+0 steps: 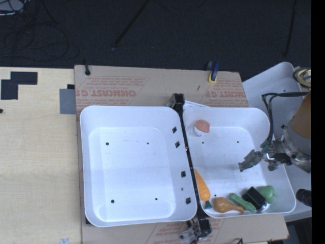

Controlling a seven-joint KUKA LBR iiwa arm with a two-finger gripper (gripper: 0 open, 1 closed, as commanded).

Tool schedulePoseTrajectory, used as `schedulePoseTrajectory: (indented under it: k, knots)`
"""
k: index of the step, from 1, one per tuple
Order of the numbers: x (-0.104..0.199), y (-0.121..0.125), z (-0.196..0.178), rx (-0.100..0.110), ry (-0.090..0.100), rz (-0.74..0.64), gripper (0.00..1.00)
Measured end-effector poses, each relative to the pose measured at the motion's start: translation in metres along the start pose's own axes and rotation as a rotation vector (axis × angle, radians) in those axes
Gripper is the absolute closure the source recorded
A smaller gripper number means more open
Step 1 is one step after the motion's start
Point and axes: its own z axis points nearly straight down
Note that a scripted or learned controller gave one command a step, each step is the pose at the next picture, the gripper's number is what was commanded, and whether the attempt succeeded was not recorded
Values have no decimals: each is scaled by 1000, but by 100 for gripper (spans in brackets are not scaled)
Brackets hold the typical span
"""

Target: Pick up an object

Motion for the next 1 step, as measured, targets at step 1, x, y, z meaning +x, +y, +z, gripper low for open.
schedulePoseTrajectory:
  k: [1]
  knots:
    - [47, 37, 139, -6, -1, -2, 0]
